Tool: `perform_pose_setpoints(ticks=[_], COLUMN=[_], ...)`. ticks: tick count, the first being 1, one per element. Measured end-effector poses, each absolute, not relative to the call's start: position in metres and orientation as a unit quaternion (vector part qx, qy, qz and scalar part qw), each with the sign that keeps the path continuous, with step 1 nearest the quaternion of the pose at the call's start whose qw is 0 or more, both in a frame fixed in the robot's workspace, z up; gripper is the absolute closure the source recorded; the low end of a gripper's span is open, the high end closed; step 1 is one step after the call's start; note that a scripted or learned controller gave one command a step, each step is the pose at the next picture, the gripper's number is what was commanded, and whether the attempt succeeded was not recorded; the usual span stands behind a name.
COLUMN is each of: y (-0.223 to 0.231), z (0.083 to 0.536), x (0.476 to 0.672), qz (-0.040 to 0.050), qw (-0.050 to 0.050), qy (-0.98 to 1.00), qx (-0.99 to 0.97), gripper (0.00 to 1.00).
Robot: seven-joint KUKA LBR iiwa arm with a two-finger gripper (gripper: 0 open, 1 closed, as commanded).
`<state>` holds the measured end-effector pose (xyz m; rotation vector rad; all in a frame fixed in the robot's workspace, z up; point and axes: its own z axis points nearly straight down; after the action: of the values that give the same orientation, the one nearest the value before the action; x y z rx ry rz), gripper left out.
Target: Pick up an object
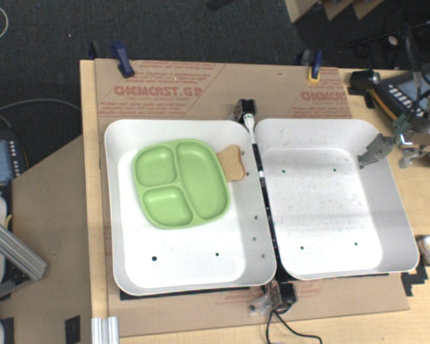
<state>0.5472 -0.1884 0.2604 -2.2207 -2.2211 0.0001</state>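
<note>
A light green divided plate [180, 183] with three compartments lies in the left bin [186, 264]. A small tan, flat piece like a slice of toast [231, 163] rests against the plate's right rim, near the divider between the bins. My gripper [376, 150] sits at the far right rim of the right bin [330, 228], a grey tip poking over the bin's edge. It is far from both objects, and nothing shows in it. Most of the arm is out of frame to the right.
Both bins sit on a cardboard-covered board [201, 84] held by blue clamps [122, 59] at the back. A black bracket [247, 110] stands at the back between the bins. Cables and a connector [279, 299] lie at the front edge.
</note>
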Motion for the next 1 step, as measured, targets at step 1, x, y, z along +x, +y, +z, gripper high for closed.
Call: perform_pose_setpoints(ticks=[1], y=[-0.1465], z=[0.39], x=[0.5506], qz=[-0.0043], qw=[-0.006], qy=[-0.709], qx=[-0.705], gripper=[0.0])
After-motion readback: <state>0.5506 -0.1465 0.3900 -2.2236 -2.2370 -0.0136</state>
